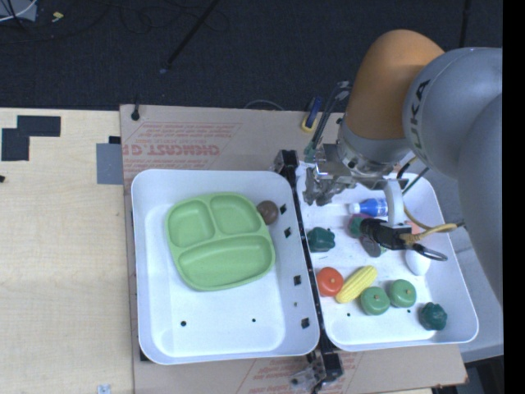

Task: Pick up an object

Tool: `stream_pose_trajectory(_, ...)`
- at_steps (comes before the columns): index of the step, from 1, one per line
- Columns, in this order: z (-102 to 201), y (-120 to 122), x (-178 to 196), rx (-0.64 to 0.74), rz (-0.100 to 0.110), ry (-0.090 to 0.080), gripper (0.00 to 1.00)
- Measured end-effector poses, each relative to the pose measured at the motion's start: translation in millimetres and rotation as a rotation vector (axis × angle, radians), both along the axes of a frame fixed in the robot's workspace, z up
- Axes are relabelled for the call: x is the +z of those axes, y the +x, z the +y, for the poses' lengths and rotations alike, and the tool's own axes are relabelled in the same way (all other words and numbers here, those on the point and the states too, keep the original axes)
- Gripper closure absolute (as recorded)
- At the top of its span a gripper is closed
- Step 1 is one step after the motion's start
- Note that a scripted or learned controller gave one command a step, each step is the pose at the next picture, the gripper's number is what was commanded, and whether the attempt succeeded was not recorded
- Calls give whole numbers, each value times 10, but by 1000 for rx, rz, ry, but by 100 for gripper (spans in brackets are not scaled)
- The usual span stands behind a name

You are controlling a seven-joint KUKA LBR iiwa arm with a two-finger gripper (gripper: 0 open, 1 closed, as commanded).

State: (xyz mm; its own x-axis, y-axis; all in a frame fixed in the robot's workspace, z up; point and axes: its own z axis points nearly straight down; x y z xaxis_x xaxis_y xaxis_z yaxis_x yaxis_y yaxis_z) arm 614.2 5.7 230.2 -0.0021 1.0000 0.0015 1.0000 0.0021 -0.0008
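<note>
I see two smooth, slightly glossy white plastic bins (156, 220). The green divided plate (220, 240) looks like matt plastic. The bench (57, 253) reads as pale wood grain, with brown cardboard (197, 138) at the bins' 12 o'clock. The arm's shell (459, 105) looks satin grey.

A divided plate (220, 241) lies in the left bin (156, 318); toy corn (357, 284) lies in the right bin (459, 302).

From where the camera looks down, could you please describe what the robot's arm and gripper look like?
The arm is bulky, rounded and grey, with an orange band above the wrist and dark lettering on its shell. The gripper is a small metallic assembly, with thin cables running beside it.
</note>
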Motion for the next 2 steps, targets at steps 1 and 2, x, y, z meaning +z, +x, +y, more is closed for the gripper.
stream_pose_trajectory(1, 442, 205, -137, 0, 1, -1, 100)
stream_pose_trajectory(2, 313, 175, -24, -3, 0, -2, 100)
